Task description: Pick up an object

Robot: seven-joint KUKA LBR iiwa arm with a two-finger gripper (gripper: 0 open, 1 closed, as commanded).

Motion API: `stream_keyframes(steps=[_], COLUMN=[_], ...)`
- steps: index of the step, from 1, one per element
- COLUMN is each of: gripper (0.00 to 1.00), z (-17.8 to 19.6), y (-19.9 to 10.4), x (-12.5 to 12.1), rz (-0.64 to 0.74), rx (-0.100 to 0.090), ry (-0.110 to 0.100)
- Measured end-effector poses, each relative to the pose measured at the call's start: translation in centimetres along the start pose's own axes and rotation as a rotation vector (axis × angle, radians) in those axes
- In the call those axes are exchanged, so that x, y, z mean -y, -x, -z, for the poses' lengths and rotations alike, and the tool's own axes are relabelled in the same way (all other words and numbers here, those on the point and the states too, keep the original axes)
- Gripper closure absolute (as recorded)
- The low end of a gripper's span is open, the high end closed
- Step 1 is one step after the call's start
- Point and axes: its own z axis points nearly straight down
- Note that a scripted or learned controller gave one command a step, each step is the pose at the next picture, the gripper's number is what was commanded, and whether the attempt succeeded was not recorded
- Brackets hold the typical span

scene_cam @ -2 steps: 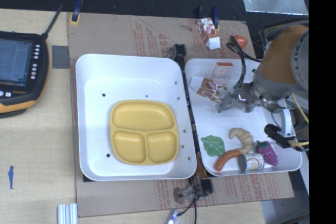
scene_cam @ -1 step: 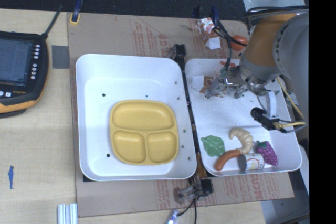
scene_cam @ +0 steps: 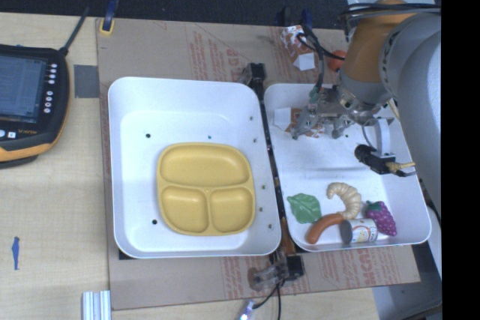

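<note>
My gripper [scene_cam: 318, 128] hangs over the far end of the right bin [scene_cam: 319, 161], with the grey arm and its orange band coming in from the upper right. At the near end of that bin lie a green leaf [scene_cam: 304, 207], a tan croissant [scene_cam: 346, 197], a red sausage [scene_cam: 324, 227], a small bottle [scene_cam: 359, 231] and purple grapes [scene_cam: 382, 216]. None of them is near the gripper. In the left bin [scene_cam: 135, 124] sits a yellow divided plate [scene_cam: 205, 186].
A black and orange teach pendant [scene_cam: 26, 101] rests on the bench at far left. Cables and clamps run along the bins' far edges. Brown cardboard lies under both bins.
</note>
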Motion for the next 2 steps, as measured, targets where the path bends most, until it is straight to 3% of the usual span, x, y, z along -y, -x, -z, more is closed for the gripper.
stream_keyframes(steps=[1, 2], gripper=[0.00, 0.00], z=[0.1, -0.1], y=[5.7, 8.5], x=[-0.5, -0.8], rz=[0.006, 0.009], rx=[-0.017, -0.041], ry=[0.018, 0.017])
